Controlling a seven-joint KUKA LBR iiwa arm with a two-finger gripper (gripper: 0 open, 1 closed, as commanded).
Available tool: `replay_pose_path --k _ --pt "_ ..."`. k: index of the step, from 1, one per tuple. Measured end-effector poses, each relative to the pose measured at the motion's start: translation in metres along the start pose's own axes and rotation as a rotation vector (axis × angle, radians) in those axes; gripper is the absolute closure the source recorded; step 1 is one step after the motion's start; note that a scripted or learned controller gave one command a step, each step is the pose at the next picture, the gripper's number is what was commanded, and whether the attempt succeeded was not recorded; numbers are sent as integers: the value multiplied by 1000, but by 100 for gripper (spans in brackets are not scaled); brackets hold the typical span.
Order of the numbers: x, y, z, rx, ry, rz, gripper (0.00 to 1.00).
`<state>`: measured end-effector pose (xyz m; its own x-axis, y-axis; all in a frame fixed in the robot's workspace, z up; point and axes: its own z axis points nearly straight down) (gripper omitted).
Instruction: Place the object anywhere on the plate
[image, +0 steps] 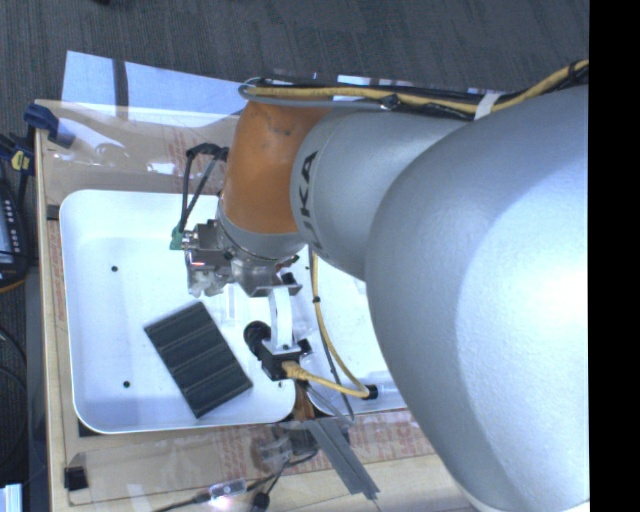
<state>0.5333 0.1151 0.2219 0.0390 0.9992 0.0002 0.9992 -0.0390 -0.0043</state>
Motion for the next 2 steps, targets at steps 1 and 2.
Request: replay_pose_path --k 1,2 --pt "-12 51 29 1 0 -18 100" --pt "41 109 131 -1 0 120 100"
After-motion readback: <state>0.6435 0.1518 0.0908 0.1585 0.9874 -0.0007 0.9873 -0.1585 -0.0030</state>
